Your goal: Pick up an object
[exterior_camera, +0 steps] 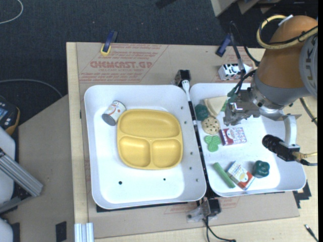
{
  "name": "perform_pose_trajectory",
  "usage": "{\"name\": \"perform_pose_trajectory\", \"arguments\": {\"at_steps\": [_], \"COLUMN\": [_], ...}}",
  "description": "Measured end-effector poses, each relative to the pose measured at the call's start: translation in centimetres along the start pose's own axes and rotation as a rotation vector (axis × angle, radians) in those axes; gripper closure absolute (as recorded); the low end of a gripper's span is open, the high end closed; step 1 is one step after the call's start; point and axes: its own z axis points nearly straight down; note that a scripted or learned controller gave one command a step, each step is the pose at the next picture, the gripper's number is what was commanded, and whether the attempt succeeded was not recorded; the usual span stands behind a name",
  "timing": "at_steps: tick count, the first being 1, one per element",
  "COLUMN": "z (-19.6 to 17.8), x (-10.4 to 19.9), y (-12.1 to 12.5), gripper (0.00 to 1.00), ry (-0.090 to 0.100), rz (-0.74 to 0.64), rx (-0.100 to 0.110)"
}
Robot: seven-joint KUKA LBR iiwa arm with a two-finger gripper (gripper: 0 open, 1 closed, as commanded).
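small objects for picking lie in both bins, and going left to right, the left bin [96, 135] holds a small cup [113, 112] tipped on its side at the far left corner of a yellow divided tray [149, 138]. the cup looks light and stiff, likely to roll, so a grip across its body seems safest. the tray is broad and shallow, probably too wide to pinch except at a rim.

across the divider, the right bin [282, 183] carries the clutter. at its far left is a dark green round piece [201, 111] beside a pale wedge [216, 105], then a speckled cookie-like disc [210, 124] and a green clover-shaped piece [213, 143], all flat and thin, which i judge hard to lift from the floor of the bin. a green stick [222, 175] lies nearer, slim and stiff, best taken across its width. a small red-and-white carton [233, 135] sits mid-bin, boxy and light, with flat sides that should hold well. another small box [239, 174] and a dark green lump [261, 169] lie near the front.

the hand [237, 110] hangs low over the far middle of the right bin, just beyond the carton and beside the wedge. i cannot tell from this angle how it is set or whether it has anything.
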Motion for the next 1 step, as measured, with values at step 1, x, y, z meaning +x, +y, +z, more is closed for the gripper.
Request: {"name": "perform_pose_trajectory", "arguments": {"at_steps": [1], "z": [1.69], "x": [0.62], "y": [-0.12], "gripper": [1.00], "ry": [0.002], "rz": [0.000], "rx": [0.007]}}
